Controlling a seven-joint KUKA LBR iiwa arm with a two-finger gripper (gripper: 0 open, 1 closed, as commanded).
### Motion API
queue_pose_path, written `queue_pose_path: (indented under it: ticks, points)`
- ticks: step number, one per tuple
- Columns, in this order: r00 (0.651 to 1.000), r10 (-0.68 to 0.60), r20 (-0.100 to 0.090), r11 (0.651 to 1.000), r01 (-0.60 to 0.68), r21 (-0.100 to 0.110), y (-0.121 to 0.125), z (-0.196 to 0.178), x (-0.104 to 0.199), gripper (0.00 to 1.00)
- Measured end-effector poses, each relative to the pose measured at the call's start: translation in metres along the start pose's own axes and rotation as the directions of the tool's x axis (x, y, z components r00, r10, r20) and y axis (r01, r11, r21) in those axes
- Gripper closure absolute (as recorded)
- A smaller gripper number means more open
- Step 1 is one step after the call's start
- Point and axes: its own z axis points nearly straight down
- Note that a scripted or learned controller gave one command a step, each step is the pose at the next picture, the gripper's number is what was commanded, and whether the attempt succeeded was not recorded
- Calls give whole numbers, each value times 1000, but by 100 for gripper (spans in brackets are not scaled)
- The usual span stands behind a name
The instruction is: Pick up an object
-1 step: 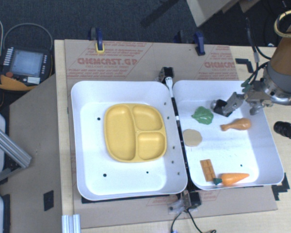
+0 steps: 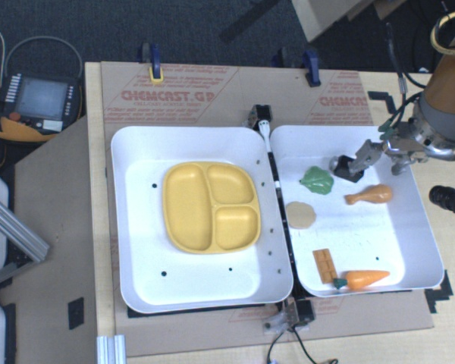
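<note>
Can't tell my gripper's [image 2: 399, 152] state; I'd pinch the toy drumstick [image 2: 369, 196], likely light, hard and slippery, across its thick end.

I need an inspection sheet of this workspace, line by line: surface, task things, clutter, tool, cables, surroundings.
Surface: left bin and right bin on a brown board.
Job's things: green piece, drumstick, beige disc, brown block and carrot, all in the right bin.
Clutter: yellow divided tray in the left bin.
Tool: above the right bin's far right part, near the drumstick.
Cables: one cable at the board's near edge.
Surroundings: screen pendant at left; blue clamp on the far edge.
</note>
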Motion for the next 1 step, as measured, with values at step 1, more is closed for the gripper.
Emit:
queue_pose_path:
  ticks: [1]
  points:
    - [1000, 0, -2, 1000, 0, 7, 9, 56, 4, 0]
